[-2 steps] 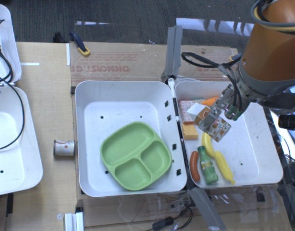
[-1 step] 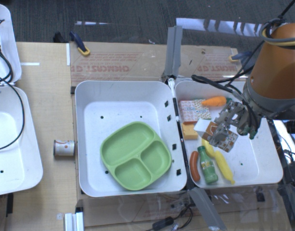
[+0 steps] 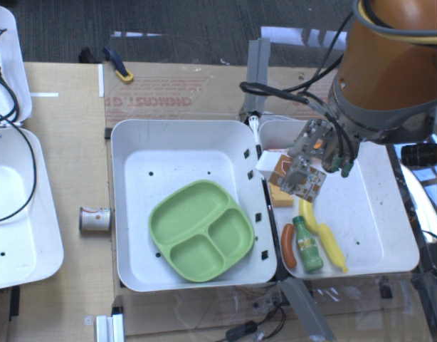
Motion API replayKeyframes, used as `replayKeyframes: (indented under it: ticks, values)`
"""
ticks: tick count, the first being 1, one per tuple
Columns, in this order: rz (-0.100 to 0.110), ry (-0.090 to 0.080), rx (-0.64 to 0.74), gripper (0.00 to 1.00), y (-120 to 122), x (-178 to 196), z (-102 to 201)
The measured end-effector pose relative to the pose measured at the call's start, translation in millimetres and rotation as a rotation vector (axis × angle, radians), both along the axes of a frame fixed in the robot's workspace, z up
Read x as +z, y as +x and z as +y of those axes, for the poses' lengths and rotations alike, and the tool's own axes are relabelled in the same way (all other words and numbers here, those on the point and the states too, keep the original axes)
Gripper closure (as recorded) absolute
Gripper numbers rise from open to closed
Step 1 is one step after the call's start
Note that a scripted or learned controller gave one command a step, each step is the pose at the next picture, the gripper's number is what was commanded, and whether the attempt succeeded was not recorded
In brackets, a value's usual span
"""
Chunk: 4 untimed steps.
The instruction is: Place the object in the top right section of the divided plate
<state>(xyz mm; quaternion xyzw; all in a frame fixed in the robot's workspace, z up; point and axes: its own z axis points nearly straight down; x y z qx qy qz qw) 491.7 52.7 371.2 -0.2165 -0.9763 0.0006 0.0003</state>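
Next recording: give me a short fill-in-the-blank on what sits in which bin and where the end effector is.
1. The divided plate is coloured ____.
2. The plate lies in the ____ bin of the two side by side.
3. The green bottle lies between a red sausage and a yellow ____.
4. The end effector hangs over the ____ bin.

Missing words: green; left; banana; right

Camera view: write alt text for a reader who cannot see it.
A grey and orange robot arm reaches from the right, its gripper low over the right white bin, above toy food: a green bottle, a banana, a hot dog. The left white bin holds a green divided plate, nothing in its three sections.
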Motion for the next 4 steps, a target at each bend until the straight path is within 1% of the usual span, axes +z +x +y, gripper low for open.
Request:
replayKeyframes:
  ticks: [1,2,3,4]
  values:
    - [0.003,0.000,0.056,1.00,-13,-85,-59]
    - [0.000,0.000,0.079,1.00,-12,-46,-35]
    - [0.000,0.000,0.161,1.00,-12,-42,40]
    - [0.003,0.001,0.409,1.00,-12,-70,-9]
